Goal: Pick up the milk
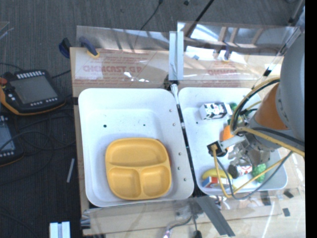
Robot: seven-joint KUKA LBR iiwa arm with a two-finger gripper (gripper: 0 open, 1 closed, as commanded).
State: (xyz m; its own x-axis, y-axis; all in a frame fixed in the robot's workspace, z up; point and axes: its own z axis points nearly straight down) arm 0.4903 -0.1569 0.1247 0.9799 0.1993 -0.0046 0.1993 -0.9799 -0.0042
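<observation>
The milk [214, 111] is a small white carton with black patches. It lies on its side near the far left corner of the right bin [190, 133]. My gripper [241, 157] hangs low over the near right part of that bin, among several toy foods, well to the near right of the milk and apart from it. The arm's grey body and orange band hide the bin's right side.
A green item [233, 106] lies just right of the milk and an orange one [226, 132] sits nearer. A banana [212, 174], a red-and-white piece [244, 170] and a green piece [258, 170] crowd the near edge. The left bin [94, 133] holds a yellow divided plate [138, 167].
</observation>
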